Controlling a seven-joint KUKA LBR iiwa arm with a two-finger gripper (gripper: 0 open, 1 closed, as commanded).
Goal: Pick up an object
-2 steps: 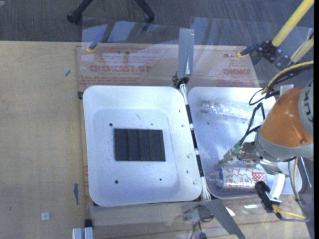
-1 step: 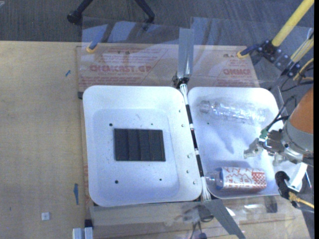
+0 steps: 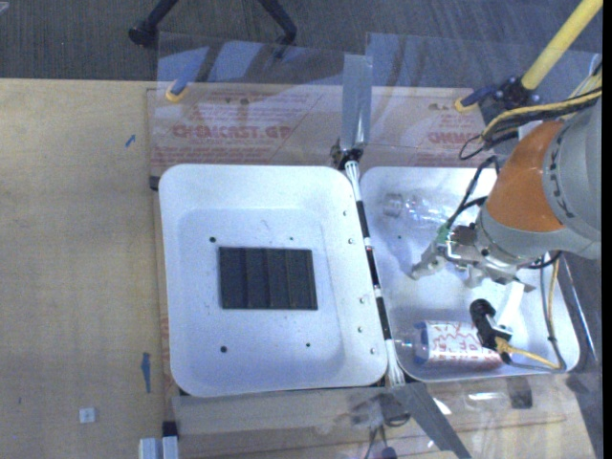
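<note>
Hanging over the right bin (image 3: 402, 299), the gripper (image 3: 432, 262) sits between two candidate objects; whether the pincer is apart or together cannot be told at this angle, and nothing is seen clamped in it. The arm (image 3: 526, 185) enters from the right.

(a) Clear plastic bottle (image 3: 409, 208), lying on its side near the far wall of the right bin, just beyond the gripper. It is probably very light, thin-walled and easily crushed. Its smooth, round surface may slip or roll away under a closing pinch. The best hold is judged to be across the body at mid-length, with the pincer set square to the long axis.

(b) Red-and-white labelled canister (image 3: 451, 344), lying on its side against the near wall of the same bin, close to the gripper on its near side. It looks stiffer and somewhat heavier than the bottle, so it should bear a firm squeeze. A grasp across its middle would suit it, though the bin wall beside it leaves little room on that side.

(c) Black ribbed slab (image 3: 268, 277), lying flat in the middle of the left bin (image 3: 191, 208), well apart from the gripper. It is low and broad, and likely the hardest of the three to take, since only its edges offer a grip.
</note>
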